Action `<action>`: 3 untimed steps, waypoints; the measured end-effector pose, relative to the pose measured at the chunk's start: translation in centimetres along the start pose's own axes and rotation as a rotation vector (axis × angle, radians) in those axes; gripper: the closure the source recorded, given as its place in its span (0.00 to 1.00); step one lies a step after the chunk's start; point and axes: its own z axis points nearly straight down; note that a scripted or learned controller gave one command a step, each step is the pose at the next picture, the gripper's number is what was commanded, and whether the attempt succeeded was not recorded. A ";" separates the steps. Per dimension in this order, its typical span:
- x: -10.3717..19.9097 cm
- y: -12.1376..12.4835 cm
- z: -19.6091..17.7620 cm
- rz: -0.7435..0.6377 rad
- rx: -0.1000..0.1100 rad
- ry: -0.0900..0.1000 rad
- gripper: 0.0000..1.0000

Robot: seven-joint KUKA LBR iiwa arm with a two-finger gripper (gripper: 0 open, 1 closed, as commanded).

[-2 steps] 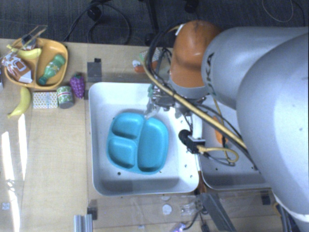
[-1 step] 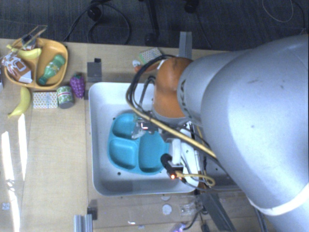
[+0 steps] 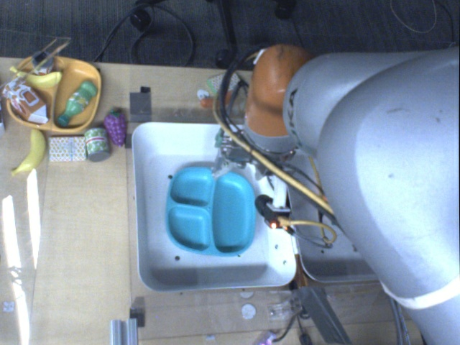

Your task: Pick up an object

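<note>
While the arm [image 3: 374, 157] reaches in from the right w/ its orange band [image 3: 272, 92] over the bin's top-right corner, the end effector [image 3: 228, 155] sits low at the upper edge of the tray [image 3: 212, 209], right by the tray's top rim. Can't tell its state; the wrist and cables [image 3: 287, 185] block the tips. Can't tell if it touches the tray either.

Tray: bright teal-blue plastic, rounded corners, glossy, divided into 3 compartments: one long one on the right side, two smaller ones stacked on the left. It lies flat on the floor of the left white bin [image 3: 154, 264], approx centred, slightly rotated. Compartments look bare.

Second bin [image 3: 323, 268] is just beside the first on the right, mostly hidden under the arm.

Off to the left on the surface [image 3: 79, 250], well apart from the bins: a yellow bowl [image 3: 90, 74] w/ a green bottle [image 3: 75, 103] in it, a banana [image 3: 32, 153] just below the bowl, a small can [image 3: 95, 142], and purple grapes [image 3: 115, 126] near the bin's top-left corner.
</note>
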 end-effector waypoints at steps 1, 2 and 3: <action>0.8 -2.8 -4.5 0.011 0.001 0.000 0.00; 1.0 -2.7 -5.4 0.004 0.000 0.000 1.00; 1.0 -2.7 -5.4 0.004 0.000 0.000 0.00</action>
